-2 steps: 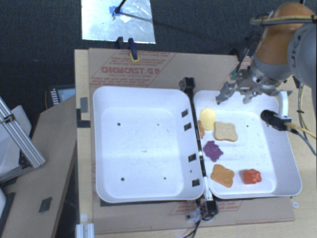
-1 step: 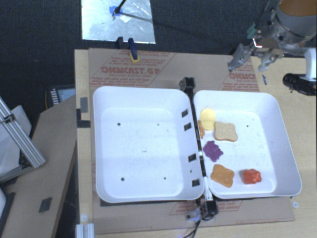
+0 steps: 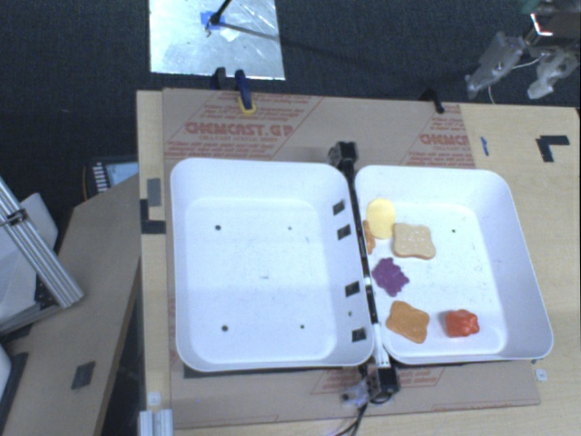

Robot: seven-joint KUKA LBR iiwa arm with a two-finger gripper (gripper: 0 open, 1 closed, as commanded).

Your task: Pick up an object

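Gripper (image 3: 525, 60) sits at about one o'clock of the view, high above the bench and well apart from both bins; we see its pale fingers (image 3: 490, 57) spread, nothing between them, though the picture is soft there. Right bin (image 3: 522, 243) holds five small items, all toward its nine o'clock side. We note a yellow round piece (image 3: 380, 216) at the top, a tan toast-like slice (image 3: 414, 241) just beside it, a purple lump (image 3: 390, 276) near the divider, an orange piece (image 3: 407, 321) below that, and a red piece (image 3: 461, 323) at five o'clock. Left bin (image 3: 182, 271) lies alongside, touching the right one.
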